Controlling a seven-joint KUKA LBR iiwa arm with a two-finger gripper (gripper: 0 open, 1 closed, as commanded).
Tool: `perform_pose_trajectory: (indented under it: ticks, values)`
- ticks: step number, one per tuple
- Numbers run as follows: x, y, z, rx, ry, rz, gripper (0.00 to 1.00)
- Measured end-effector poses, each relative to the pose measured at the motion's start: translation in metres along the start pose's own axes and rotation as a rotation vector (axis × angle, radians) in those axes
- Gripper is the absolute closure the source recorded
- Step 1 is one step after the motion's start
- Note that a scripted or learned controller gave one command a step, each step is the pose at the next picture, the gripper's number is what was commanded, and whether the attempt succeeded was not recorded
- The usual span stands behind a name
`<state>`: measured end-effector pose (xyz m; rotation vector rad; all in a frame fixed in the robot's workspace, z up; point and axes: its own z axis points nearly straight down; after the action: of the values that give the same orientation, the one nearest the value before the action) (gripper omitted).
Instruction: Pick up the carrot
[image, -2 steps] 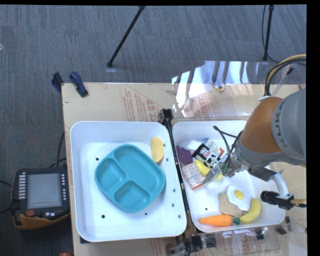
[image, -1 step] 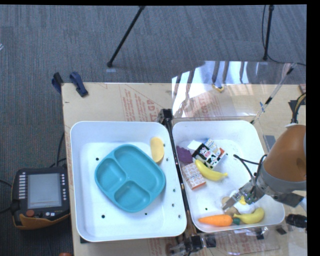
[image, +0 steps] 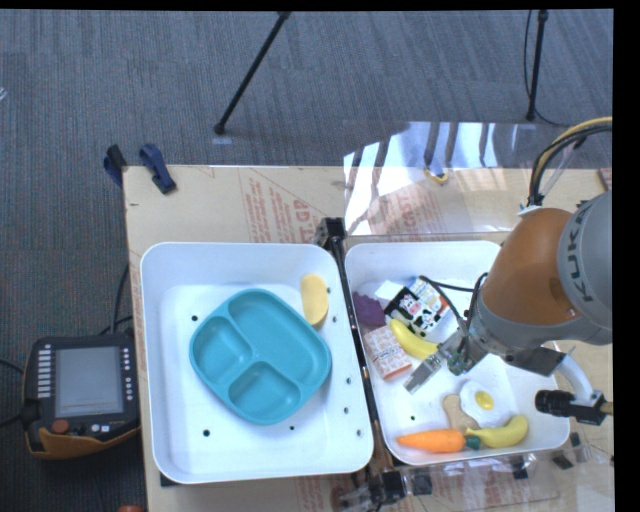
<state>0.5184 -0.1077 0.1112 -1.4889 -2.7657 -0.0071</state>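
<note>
The orange carrot (image: 432, 440) with a green stub lies along the front wall of the right bin (image: 455, 252). My gripper (image: 438, 367) hangs above the middle of that bin, behind and a little above the carrot, clearly apart from it. Its fingers (image: 422, 376) point down to the left and stand open with nothing between them. The grey arm with its orange band comes in from the right and covers the bin's right part.
Around the carrot lie a yellow banana (image: 505, 432), a fried egg (image: 483, 400) and a tan piece (image: 455, 409). Further back are another yellow fruit (image: 410, 338), a pink card box (image: 384, 352), a purple item (image: 367, 308) and a black-and-white box (image: 419, 303). The left bin (image: 165, 300) holds a blue divided plate (image: 260, 355) and a yellow piece (image: 314, 297).
</note>
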Motion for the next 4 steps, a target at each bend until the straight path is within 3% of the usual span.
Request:
perform_pose_trajectory:
  ticks: [1,2,3,4]
  values:
    - [0.034,-0.030,0.025,0.007,0.004,-0.295,0.00]
    - [0.045,-0.022,0.025,0.005,-0.001,0.052,0.00]
    - [0.040,-0.026,0.025,0.006,-0.001,0.168,0.00]
    - [0.038,-0.028,0.025,0.006,-0.002,0.473,0.00]
